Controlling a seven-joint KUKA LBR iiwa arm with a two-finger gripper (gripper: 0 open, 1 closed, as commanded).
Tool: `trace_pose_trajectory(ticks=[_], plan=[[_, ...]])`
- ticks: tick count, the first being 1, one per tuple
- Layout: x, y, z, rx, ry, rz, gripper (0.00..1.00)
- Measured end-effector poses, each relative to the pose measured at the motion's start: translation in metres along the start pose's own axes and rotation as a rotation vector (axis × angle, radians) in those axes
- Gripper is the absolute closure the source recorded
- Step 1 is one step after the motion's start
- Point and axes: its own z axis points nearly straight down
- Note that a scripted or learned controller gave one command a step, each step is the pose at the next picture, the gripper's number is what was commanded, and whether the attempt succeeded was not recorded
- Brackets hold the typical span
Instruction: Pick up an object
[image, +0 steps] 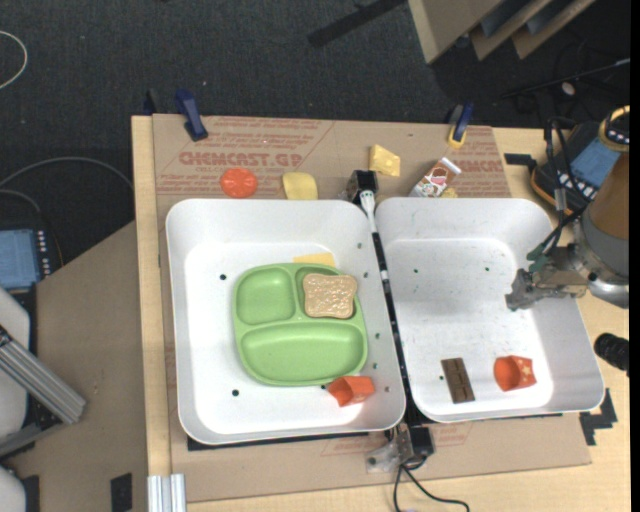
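Note:
In the right bin (455, 240) lie an orange cup-like object (515, 373) and a small brown bar (457, 380), both near its front edge. My gripper (528, 285) hangs at the right side of that bin, above and behind the orange object, with nothing visible between its fingers. In the left bin (200, 260) a green divided plate (296, 325) carries a tan slice of toast (330, 295) in its upper right compartment. A yellow piece (315, 260) peeks out behind the plate, and an orange-red block (351, 389) sits at the plate's front edge.
Outside the bins, along the back of the cardboard, lie an orange disc (239, 182), two yellow pieces (299, 185) (384, 159), a black and white item (362, 186) and a small packet (434, 180). Blue clamps (190, 113) hold the board.

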Motion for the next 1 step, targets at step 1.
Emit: trace_pose_trajectory(ticks=[1], plan=[[0.0152, -0.0204, 0.0147, 0.001, 0.002, 0.000, 1.00]])
